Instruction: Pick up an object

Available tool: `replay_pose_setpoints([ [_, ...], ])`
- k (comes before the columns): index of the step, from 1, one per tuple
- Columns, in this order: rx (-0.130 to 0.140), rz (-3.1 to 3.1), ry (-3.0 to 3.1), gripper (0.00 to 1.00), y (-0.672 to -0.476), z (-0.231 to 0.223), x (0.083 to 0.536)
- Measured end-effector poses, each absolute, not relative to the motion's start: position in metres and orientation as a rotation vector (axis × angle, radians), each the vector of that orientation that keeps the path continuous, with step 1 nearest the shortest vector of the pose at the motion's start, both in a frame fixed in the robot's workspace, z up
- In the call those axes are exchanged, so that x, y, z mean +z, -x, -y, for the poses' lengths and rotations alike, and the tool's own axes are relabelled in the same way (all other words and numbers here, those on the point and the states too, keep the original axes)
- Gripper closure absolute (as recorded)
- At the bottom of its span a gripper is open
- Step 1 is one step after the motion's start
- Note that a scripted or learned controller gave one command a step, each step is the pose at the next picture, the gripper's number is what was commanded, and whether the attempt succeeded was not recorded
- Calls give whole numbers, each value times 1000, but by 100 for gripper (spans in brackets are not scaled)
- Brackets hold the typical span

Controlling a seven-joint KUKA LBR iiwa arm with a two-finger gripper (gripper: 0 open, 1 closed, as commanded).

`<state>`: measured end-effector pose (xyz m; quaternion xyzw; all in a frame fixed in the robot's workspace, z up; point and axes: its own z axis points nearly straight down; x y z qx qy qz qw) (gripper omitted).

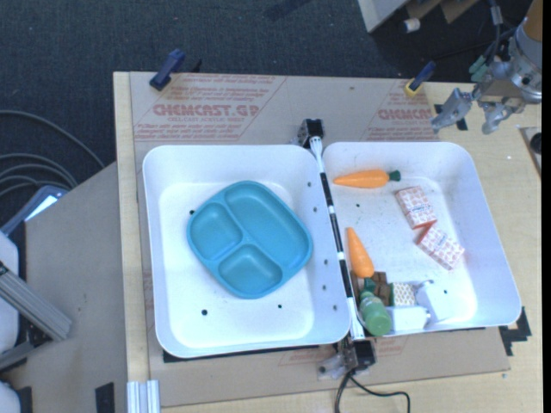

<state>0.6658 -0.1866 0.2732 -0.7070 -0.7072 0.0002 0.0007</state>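
Observation:
My gripper hangs above the bench just beyond the right bin's far right corner, its two grey fingers spread open with nothing between them. Below it in the right bin lie an orange carrot near the far wall, a second carrot by the left wall, and two red-and-white packets in the middle. A green bottle, a brown box and a white object crowd the near left corner.
The left bin holds a blue divided plate. Black clips join the bins along their shared wall. Blue clamps sit on the far edge of the cardboard-covered bench.

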Motion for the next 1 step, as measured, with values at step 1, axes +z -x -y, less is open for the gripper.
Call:
replay_pose_setpoints([
  [1, 2, 2220, 2219, 0, -666, 164, 95],
])
